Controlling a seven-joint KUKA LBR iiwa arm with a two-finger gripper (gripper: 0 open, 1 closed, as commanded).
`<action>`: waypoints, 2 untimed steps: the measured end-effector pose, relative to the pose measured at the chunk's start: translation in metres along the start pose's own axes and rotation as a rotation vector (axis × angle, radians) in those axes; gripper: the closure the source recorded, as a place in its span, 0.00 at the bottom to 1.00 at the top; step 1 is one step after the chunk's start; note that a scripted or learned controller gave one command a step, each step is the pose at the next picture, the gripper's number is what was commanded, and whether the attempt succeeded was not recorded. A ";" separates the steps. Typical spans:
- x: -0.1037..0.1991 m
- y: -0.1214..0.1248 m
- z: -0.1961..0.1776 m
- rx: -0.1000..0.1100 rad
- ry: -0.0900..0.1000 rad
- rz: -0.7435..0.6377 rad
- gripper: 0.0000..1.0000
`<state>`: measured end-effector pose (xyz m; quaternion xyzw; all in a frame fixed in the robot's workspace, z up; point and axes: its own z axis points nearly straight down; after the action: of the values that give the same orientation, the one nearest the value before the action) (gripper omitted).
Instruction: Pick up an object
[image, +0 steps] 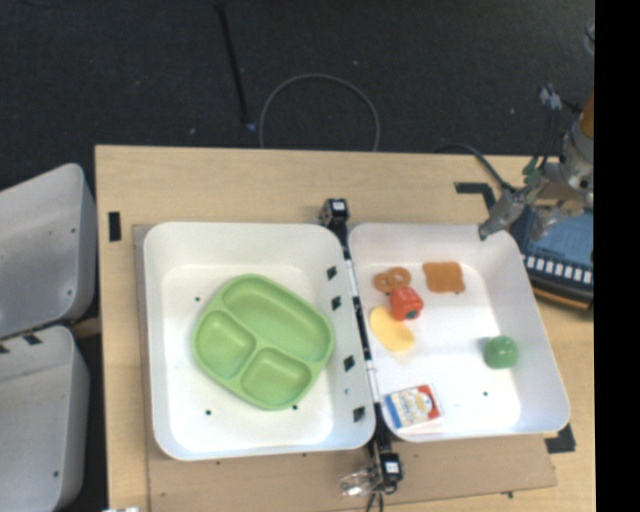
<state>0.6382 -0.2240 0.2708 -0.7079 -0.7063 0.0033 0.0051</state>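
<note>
Desk (230, 180) of pale wood carries two shallow white bins side by side, joined along a hinged seam at the centre of the frame.

Left bin (160, 330) holds one item: a green divided plate (262, 341) with three compartments, lying flat and slightly turned, in the middle of the bin floor.

Right bin (530, 330) holds six small items. An orange ring (392, 279) sits in the upper left part, touching a red block (405, 302) just below it. A brown square piece (443, 277) lies to the right of the ring, apart from it. A yellow rounded piece (392, 331) rests under the red block, touching it. A green ball (501, 351) sits alone toward the right wall. A white packet with blue and red print (412, 406) lies at the lower left corner, against the seam.

Claw (500, 215) hangs at the upper right of the frame, over the far right corner of the right bin, well apart from every item. Its state cannot be told at this size and angle. Nothing is seen held.

A blue box (565, 255) rests on the desk beside the right bin.
</note>
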 end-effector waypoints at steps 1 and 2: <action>0.001 0.002 -0.008 -0.012 -0.002 -0.003 0.00; 0.001 0.007 0.037 -0.008 -0.004 -0.005 0.00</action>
<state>0.6445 -0.2231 0.2334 -0.7061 -0.7081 0.0021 0.0010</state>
